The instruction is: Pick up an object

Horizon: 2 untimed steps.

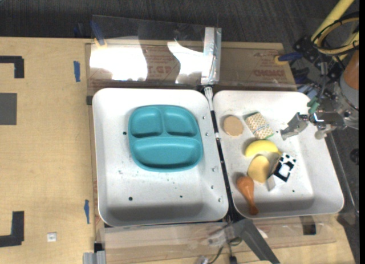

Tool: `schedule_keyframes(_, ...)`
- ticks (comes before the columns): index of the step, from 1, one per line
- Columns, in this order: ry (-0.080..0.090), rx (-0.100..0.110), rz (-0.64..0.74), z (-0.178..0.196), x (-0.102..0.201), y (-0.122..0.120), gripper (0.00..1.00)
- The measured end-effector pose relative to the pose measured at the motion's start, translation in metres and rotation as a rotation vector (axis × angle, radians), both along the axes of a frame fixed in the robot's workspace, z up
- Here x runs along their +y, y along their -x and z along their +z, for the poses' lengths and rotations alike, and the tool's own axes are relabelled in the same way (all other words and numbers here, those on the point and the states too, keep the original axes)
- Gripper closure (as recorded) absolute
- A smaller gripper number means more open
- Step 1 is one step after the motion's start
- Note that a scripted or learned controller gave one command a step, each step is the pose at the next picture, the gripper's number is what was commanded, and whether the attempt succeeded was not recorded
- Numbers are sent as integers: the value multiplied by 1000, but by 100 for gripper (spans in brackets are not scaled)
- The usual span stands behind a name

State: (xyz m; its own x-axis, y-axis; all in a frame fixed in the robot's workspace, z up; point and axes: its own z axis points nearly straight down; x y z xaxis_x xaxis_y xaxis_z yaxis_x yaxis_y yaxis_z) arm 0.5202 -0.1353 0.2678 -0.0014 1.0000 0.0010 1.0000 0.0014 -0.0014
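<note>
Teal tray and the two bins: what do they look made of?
Teal tray: probably moulded plastic, with a smooth satin surface, rounded compartments and a soft sheen. Bins: likely thin formed white plastic, matte, with rounded corners and dark specks; sheet metal can't be ruled out.

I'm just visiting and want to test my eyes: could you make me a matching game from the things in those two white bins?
Things:
1. divided plate
2. round tan disc
3. orange carrot-shaped toy
4. black-and-white block

Descriptions:
A. near edge of the right bin
B. teal, alone in the left bin
C. just right of the yellow pieces
D. far-left part of the right bin

Pairs: 1-B, 2-D, 3-A, 4-C
</note>
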Motion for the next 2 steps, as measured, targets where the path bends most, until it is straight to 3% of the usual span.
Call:
schedule_keyframes(1,0,-8,-71,-143,41,15,0)
schedule_keyframes(2,3,-17,-73,-131,40,13,100)
